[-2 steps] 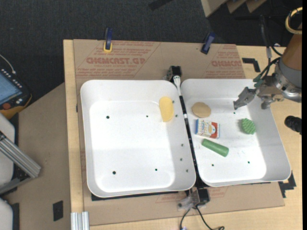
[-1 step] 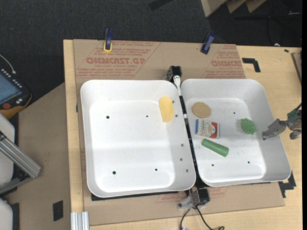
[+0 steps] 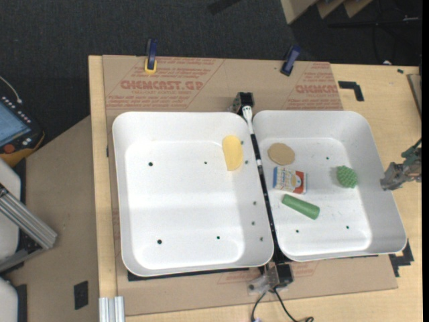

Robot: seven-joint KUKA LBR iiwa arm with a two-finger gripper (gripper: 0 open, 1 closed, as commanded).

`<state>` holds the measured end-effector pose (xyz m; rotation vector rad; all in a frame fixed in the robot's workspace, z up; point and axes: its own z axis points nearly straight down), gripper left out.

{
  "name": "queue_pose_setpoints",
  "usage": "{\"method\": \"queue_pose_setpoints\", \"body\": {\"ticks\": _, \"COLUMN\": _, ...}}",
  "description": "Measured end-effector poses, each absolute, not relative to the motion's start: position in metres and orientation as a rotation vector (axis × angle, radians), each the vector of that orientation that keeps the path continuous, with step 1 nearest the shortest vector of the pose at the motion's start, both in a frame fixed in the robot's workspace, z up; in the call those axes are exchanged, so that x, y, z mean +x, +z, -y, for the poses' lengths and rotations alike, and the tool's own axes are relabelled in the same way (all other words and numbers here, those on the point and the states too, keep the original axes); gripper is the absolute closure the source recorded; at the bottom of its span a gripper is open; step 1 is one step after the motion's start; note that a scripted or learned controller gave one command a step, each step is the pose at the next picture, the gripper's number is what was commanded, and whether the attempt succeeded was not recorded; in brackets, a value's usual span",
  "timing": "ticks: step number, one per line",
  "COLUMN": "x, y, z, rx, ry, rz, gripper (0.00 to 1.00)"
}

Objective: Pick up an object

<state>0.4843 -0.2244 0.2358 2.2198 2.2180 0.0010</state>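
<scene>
Gripper (image 3: 397, 175), state impossible to tell, at 3 o'clock of green ball (image 3: 346, 176) in right bin (image 3: 375, 230).

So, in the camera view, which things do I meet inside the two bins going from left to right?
Yellow block → tan disc → small box → green cylinder → green ball; then the end effector at the right bin edge.

Lab: clamped bench (image 3: 201, 79), white bins (image 3: 127, 180).
</scene>
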Motion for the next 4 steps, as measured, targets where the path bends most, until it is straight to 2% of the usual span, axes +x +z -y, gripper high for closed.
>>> {"method": "queue_pose_setpoints", "body": {"ticks": 1, "x": 0.48, "y": 0.279, "z": 0.224, "rx": 2.215, "ry": 0.003, "rz": -2.217, "gripper": 1.0}}
{"method": "queue_pose_setpoints", "body": {"ticks": 4, "x": 0.48, "y": 0.295, "z": 0.224, "rx": 2.218, "ry": 0.002, "rz": -2.22, "gripper": 1.0}}
